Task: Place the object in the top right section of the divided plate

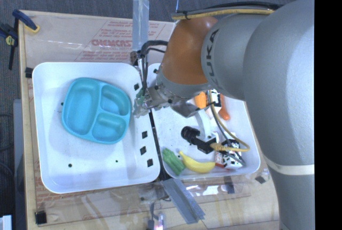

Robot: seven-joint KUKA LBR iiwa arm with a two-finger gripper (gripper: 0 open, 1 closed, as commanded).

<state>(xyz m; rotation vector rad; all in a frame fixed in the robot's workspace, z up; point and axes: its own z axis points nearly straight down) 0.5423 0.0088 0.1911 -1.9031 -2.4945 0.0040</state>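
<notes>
My gripper (140,102) sits right over the wall between the bins, and honestly I can't tell if it's carrying anything. The plate (97,110) is just past it, with its top right section nearest me. Behind me: banana (196,163), green thing (172,160). My guess is I could drop short onto the bin wall, or arrive with nothing.
</notes>
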